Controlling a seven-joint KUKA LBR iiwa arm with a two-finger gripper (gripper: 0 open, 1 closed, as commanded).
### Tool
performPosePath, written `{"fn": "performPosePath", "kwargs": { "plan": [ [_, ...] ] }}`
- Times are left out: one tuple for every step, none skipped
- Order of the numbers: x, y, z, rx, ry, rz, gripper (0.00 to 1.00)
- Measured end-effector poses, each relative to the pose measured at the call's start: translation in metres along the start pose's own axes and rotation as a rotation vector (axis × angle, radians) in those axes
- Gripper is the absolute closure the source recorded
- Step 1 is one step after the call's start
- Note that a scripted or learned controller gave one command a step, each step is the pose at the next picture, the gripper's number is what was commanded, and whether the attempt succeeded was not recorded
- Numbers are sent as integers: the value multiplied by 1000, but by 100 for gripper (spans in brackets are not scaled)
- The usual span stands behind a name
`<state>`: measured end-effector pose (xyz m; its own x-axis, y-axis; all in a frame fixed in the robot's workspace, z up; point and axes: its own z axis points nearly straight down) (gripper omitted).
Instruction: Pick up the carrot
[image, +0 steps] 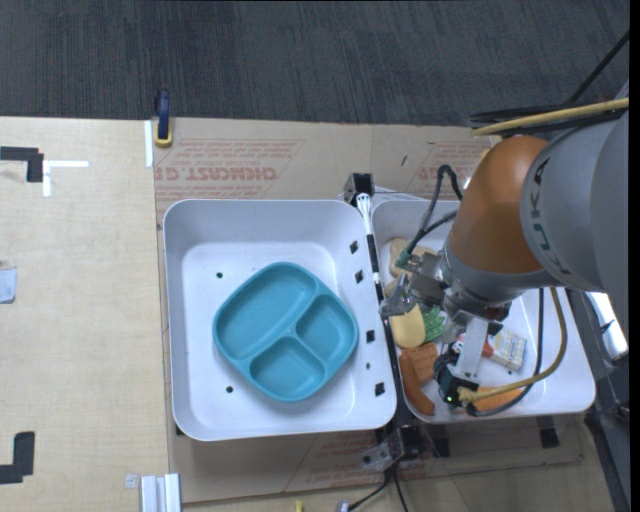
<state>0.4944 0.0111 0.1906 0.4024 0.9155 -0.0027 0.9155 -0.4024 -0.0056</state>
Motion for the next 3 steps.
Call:
{"fn": "performPosePath", "kwargs": {
  "plan": [
    [-30,11,-1,-5,3,140,0],
    [17,-25,0,0,1,267,0],
    [16,-23,-8,2,-1,263,100]
  ]
}}
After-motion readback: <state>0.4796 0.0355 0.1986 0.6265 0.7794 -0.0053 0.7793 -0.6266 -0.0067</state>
